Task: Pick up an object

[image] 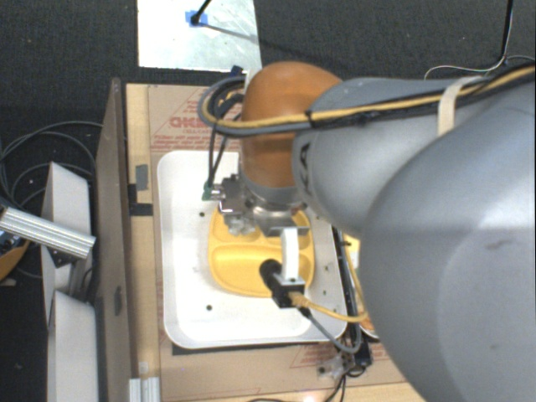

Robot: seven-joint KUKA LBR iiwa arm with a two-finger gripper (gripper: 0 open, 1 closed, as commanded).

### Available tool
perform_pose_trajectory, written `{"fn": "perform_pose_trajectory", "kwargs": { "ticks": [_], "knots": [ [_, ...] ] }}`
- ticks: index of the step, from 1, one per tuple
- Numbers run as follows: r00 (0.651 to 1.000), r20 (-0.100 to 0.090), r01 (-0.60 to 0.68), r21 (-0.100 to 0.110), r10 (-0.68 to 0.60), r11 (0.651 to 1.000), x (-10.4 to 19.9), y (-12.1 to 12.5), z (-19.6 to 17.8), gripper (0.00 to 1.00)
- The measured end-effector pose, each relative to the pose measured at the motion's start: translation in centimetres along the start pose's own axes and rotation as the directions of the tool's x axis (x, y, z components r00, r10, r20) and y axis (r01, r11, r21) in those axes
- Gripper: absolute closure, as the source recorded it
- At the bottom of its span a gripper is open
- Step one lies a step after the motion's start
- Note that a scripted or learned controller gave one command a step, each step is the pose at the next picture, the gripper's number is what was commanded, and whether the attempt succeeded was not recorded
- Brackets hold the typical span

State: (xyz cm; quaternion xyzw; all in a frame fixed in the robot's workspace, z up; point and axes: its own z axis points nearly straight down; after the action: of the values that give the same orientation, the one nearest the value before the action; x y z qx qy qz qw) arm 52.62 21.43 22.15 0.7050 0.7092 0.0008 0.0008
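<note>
The yellow object [239, 266] lies in the left bin [180, 249], directly beneath the gripper [251, 216]; the arm's wrist hides the grasp, so the hold cannot be judged.

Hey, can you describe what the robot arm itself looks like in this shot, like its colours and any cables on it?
The arm has a smooth, rounded light grey shell with a glossy orange band above the wrist. A yellow cable and a black one run along its top, strapped down with a pale band. Below the orange band sits a metallic grey wrist block with looped black cables beside it. The claw's fingers are hidden beneath it.
</note>
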Motion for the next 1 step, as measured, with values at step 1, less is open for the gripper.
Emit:
{"fn": "perform_pose_trajectory", "kwargs": {
  "ticks": [1],
  "knots": [
    [1.0, -0.001, 0.005, 0.0, -0.005, 1.0, -0.02, -0.04, -1.12, 1.0]
  ]
}}
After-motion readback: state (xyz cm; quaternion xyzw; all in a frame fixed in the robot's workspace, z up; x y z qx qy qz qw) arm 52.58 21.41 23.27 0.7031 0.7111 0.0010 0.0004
